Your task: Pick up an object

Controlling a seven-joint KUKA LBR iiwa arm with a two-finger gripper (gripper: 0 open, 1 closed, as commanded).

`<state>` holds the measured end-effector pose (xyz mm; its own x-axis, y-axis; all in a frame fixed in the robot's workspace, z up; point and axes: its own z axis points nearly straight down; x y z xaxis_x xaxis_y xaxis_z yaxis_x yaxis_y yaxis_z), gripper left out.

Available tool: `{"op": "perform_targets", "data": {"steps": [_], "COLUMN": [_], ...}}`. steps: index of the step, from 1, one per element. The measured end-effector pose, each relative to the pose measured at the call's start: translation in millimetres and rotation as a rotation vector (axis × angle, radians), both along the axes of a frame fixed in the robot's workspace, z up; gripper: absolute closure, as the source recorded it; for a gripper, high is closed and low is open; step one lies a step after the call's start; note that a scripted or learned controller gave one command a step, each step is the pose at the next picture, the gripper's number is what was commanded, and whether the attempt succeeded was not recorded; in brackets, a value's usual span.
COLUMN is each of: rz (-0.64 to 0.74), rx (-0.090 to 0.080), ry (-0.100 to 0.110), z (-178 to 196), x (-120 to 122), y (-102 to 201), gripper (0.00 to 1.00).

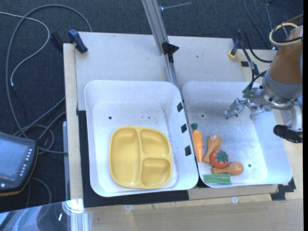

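5 plastic toy foods, the orange carrot point(197, 145) among them, lie toward the near-left of the metal two-finger gripper point(234, 110), whose state I cannot tell.

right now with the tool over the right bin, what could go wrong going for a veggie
The tool hangs apart from the pile. The carrot, tomato and green piece lie packed together, so a grab may nudge neighbours or slip. The carrot also hugs the bin wall, leaving little finger room.
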<state>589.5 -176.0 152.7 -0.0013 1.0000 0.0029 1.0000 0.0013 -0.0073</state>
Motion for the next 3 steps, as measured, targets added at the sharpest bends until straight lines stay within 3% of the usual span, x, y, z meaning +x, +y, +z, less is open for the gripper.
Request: {"op": "perform_targets", "data": {"steps": [1, 2, 3], "rz": [-0.002, 0.0, 0.001], "rx": [-0.001, -0.002, -0.005], "ry": [-0.001, -0.008, -0.016], "z": [-48.3, -33.6, 28.0], "x": [-0.8, 1.4, 10.0], "y": [-8.9, -8.4, -3.6], "gripper": [0.0, 1.0, 1.0]}}
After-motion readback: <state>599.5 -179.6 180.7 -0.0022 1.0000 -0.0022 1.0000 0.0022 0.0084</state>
